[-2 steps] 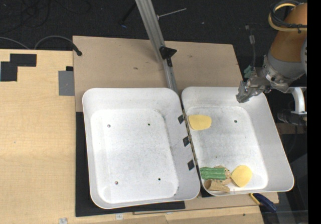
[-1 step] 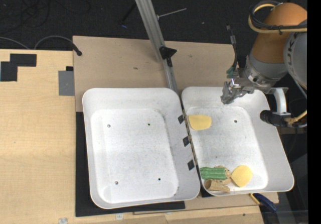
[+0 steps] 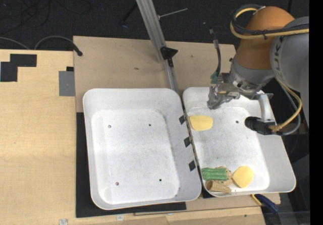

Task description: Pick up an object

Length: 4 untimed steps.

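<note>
Camera view: the grey two-finger gripper [image 3: 218, 99] hovers over the right white bin [image 3: 275, 161], at about one o'clock from the pale yellow rounded lump [image 3: 201, 122] near the bin's left wall. Whether the gripper is apart or together, I can't tell. The lump looks light, perhaps soft; pinch across its narrow middle.

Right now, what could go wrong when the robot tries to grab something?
The tool hangs up and to the right of the pale yellow soft lump, so a straight drop could miss it. That lump lies near the right white bin's left wall, which may block a finger. The green ridged piece, round yellow piece and tan scrap crowd together, so a grab there could slip.
</note>
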Each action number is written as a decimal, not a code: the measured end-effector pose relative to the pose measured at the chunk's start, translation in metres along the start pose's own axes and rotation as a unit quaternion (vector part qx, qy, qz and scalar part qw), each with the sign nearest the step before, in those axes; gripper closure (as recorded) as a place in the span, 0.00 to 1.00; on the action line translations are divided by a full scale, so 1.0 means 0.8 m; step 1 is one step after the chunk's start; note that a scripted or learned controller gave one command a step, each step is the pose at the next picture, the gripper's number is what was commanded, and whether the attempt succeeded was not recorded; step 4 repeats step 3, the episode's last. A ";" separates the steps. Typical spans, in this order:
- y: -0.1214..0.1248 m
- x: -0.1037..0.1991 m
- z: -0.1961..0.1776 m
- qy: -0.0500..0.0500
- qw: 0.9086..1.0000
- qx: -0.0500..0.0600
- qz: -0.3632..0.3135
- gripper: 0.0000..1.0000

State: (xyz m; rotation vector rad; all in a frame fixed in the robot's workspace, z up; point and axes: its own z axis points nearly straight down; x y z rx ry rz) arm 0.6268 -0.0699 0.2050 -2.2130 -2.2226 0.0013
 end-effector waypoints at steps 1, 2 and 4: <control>-0.006 0.057 -0.015 0.000 1.000 0.000 0.000 1.00; -0.018 0.127 -0.006 0.000 1.000 0.001 0.000 1.00; -0.030 0.194 -0.001 0.000 1.000 0.001 0.000 1.00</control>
